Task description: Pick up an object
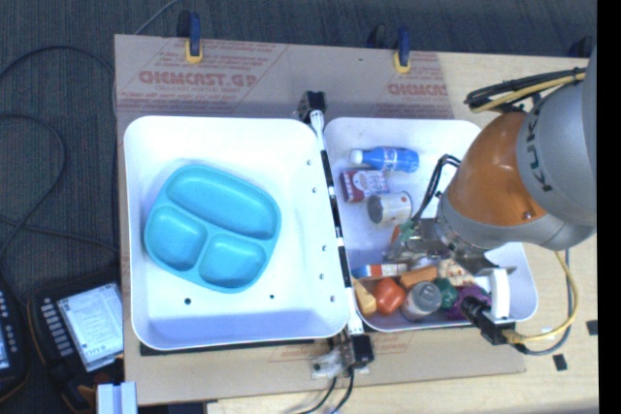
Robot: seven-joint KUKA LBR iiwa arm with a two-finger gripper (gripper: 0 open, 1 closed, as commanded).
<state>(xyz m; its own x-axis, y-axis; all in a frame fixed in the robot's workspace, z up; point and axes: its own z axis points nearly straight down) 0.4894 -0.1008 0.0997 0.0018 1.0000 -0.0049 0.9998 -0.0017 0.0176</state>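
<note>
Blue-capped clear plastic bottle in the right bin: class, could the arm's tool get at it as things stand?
Probably yes. The blue-capped clear plastic bottle lies uncovered near the right white bin's far wall, apart from the clutter under the tool.

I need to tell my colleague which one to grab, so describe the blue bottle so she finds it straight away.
Look at the right bin, the one crowded with small items, beside the bin holding the blue divided tray. At its far end, away from the arm's gripper, lies the blue bottle on its side. It alone is blue with a white cap.
</note>
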